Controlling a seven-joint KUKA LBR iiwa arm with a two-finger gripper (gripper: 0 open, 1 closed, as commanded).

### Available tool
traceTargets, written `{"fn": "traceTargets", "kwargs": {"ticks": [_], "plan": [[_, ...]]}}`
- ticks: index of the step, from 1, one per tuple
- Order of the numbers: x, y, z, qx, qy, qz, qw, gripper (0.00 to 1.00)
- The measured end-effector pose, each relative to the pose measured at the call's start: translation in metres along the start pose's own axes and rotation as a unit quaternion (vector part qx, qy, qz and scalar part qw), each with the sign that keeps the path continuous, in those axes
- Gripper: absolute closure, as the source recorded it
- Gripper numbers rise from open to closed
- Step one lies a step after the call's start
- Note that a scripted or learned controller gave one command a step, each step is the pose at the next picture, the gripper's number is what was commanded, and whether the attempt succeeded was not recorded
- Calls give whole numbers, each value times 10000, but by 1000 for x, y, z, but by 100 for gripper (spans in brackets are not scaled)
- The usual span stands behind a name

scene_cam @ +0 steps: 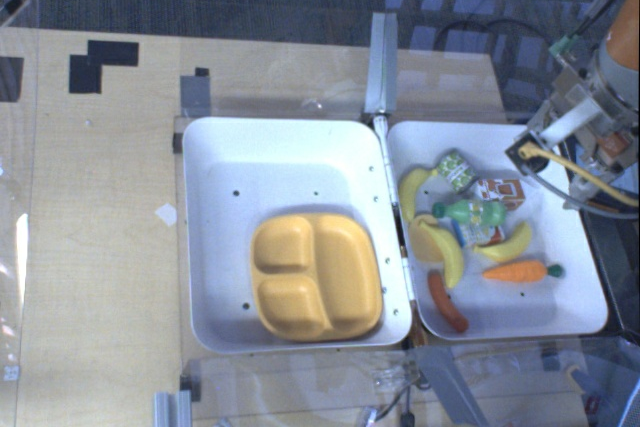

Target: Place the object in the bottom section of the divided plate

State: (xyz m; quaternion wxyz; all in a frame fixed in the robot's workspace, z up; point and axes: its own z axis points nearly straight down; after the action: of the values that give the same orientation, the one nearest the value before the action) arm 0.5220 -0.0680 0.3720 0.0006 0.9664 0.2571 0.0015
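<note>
A yellow divided plate [315,275] lies in the left bin [230,165], toward its front, with nothing in its three sections. The right bin [570,305] holds the toy food: three yellow bananas [445,250], a green bottle [470,213], an orange carrot [515,272], a red sausage [447,302], a small brown and white carton [500,192] and a green packet [455,170]. My gripper [600,140] hangs over the far right corner of the right bin, apart from all the food. Nothing shows in its grasp.
A metal divider rail [380,65] runs between the two bins at the back. Black markers [100,65] lie on the wooden bench at the far left. The right bin's food is crowded in its left and middle part.
</note>
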Motion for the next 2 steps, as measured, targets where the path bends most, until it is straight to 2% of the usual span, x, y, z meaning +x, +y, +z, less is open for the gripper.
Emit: {"fn": "traceTargets", "kwargs": {"ticks": [1, 2], "plan": [[-8, 39, 25, 4, -8, -593, 9982, 0], [-65, 55, -4, -6, 4, 571, 9984, 0]]}}
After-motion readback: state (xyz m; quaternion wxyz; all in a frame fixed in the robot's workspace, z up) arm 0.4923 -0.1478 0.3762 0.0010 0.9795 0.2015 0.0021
